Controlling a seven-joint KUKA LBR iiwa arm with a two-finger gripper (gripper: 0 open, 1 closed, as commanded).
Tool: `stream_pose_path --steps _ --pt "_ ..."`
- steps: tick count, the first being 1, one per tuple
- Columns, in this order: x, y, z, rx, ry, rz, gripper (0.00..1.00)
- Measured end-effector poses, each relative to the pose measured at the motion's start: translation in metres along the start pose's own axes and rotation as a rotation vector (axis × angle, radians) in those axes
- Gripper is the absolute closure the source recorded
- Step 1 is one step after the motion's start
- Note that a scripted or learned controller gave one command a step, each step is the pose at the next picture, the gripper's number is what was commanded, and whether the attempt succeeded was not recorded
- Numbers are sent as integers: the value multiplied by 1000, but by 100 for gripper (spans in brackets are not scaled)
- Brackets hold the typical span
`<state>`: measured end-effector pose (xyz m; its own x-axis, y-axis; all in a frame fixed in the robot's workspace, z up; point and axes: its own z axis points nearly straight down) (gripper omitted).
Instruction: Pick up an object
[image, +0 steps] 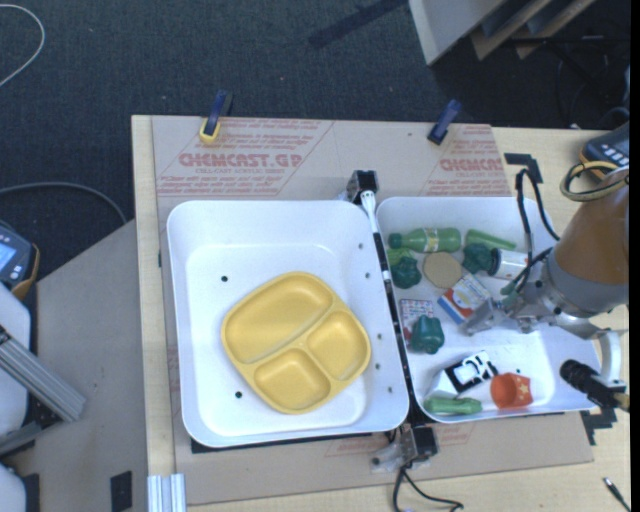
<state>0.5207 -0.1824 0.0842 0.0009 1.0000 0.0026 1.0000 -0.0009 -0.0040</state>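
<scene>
Over the right bin (400, 215) I have the arm (595, 250) reaching in from 3 o'clock, orange band above the grey wrist, with the gripper (487, 318) low near the bin's middle. I cannot tell from this slant whether it is spread or pressed together, and I see nothing clearly held. Candidate objects lie all around it: a green bottle (430, 240) at 12 o'clock along the far wall, a tan round disc (440, 269) just below that, a dark green piece (404, 271) toward 10 o'clock, and a red and white packet (466, 296) just beside the gripper at 11 o'clock. A green pepper-like toy (427, 334) sits at 9 o'clock of the gripper. Toward 6 o'clock I see a black and white item (468, 372), a red tomato-like toy (511, 391) and a long green vegetable toy (453, 405) against the near wall. Across in the left bin (195, 300), well apart from the arm, a yellow plate with 3 compartments (295, 342) lies flat.
</scene>
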Motion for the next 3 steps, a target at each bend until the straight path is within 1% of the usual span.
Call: stream_pose_path --steps 1,2,3 --pt "0 1 -11 -4 -2 1 100" --pt "-1 1 -54 -9 -6 -1 100" --pt "2 -5 -100 -9 -5 -2 100"
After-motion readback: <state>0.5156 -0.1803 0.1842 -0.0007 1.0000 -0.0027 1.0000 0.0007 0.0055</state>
